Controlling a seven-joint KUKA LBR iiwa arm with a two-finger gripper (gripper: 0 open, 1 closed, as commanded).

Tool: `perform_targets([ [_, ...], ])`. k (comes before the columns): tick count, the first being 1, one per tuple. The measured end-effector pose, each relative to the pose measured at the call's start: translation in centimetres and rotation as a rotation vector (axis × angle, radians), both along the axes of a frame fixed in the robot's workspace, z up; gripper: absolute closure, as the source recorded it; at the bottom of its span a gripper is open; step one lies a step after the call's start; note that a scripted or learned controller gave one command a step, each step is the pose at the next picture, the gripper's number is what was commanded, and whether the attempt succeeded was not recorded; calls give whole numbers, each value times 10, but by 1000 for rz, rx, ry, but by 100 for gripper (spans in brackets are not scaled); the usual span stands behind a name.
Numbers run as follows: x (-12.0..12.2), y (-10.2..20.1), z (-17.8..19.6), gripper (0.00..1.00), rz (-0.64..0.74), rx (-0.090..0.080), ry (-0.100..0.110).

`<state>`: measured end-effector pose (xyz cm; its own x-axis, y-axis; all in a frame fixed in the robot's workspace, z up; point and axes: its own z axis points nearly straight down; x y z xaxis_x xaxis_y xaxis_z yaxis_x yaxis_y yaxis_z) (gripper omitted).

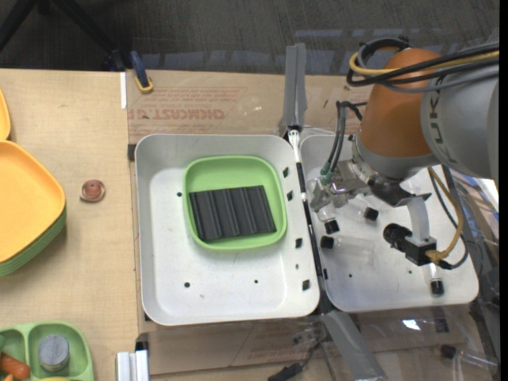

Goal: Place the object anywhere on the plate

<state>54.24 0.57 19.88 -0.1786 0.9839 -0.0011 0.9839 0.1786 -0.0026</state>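
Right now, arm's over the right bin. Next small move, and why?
Probably back up and regrasp in the right bin. The gripper hangs low at that bin's left wall, and I can't see an object between its fingers. The green plate in the left bin already carries a dark ridged slab.

Bright even overhead light, soft shadows, slight softness throughout

A wooden bench (63, 117) fills the lower view. Beyond its far edge lies dark grey carpet (238, 14), where black chair legs (55, 10) spread at the far left. Brown cardboard (206, 109) covers the bench's middle.
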Motion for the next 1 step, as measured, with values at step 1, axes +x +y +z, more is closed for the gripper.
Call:
perform_targets([
  [1,0,0,0,0,-1,0,0],
])
